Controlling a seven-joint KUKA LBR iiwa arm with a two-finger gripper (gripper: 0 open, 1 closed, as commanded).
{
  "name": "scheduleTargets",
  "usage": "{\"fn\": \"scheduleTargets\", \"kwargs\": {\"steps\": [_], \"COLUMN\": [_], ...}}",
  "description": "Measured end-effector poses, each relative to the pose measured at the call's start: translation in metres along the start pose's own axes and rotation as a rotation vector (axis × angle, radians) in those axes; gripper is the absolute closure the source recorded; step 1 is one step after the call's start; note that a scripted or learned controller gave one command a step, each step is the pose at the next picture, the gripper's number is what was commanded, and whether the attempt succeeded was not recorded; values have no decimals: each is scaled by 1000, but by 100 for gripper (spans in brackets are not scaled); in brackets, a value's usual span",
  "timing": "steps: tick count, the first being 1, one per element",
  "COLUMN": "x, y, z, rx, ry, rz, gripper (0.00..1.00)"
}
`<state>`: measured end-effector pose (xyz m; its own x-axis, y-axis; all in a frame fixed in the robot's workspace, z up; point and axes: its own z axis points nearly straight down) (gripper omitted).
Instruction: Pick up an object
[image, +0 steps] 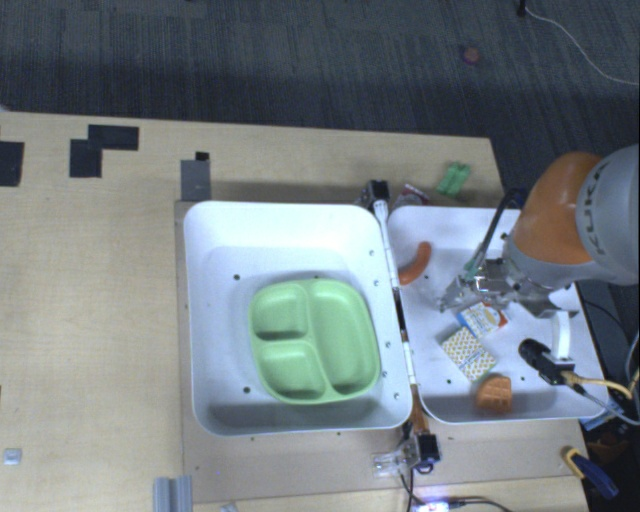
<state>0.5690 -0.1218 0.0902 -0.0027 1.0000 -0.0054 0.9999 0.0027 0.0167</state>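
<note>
Small printed packet (481, 319), white with blue and red markings, lies in the right bin (440, 400) at centre right of the frame, its long axis slanting from upper right to lower left. The gripper (470, 291) sits just above it; its finger spread cannot be told.

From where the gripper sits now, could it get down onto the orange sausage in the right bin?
Probably yes. The sausage lies alone near the right bin's left wall, nothing on it, and the gripper hovers just beside it.
</note>
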Motion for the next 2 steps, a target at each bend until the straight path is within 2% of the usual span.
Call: {"fn": "scheduleTargets", "kwargs": {"steps": [1, 2], "x": [-1, -70], "y": [3, 21], "z": [-13, 1], "rx": [-11, 2], "ry": [-5, 0], "rz": [1, 0], "gripper": [100, 100]}}
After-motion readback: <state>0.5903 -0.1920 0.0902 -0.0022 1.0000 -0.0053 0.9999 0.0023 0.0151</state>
